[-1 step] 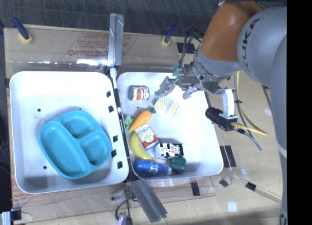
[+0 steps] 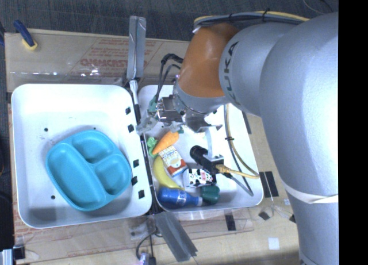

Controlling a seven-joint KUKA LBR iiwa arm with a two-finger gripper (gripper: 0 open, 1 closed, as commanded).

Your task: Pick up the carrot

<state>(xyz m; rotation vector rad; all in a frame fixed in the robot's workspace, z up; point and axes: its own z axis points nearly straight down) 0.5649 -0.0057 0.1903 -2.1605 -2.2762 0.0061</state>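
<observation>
The gripper (image 2: pixel 161 114) hangs low over the far part of the right bin (image 2: pixel 256 196), beneath the arm's (image 2: pixel 282 85) smooth orange band (image 2: pixel 207 62). Its working end is too shadowed and crowded to read, so I cannot tell whether it is apart or together, and nothing can be seen clamped in it.

The carrot (image 2: pixel 166 141) lies just below the gripper on the bin floor, very close to it but not visibly gripped. It is a short, smooth orange cone. Its long axis runs on a diagonal, with the thick end up toward the gripper and the narrow tip pointing away, toward the wall between the two bins.

Just beyond the carrot's underside is a small, boxy printed carton (image 2: pixel 172 159). Touching that is a curved yellow banana (image 2: pixel 162 173) with a glossy, plastic-looking skin. Off to the arm's side of these lies a flat black-and-white patterned card (image 2: pixel 199 176).

Farther from the gripper, along the bin's near wall, a blue bottle (image 2: pixel 179 199) lies on its side, and a rounded dark green piece (image 2: pixel 210 194) sits at its end.

Farthest away, across the dividing wall, the left bin (image 2: pixel 34 103) holds a matte blue plate (image 2: pixel 86 169) with three rounded compartments.
</observation>
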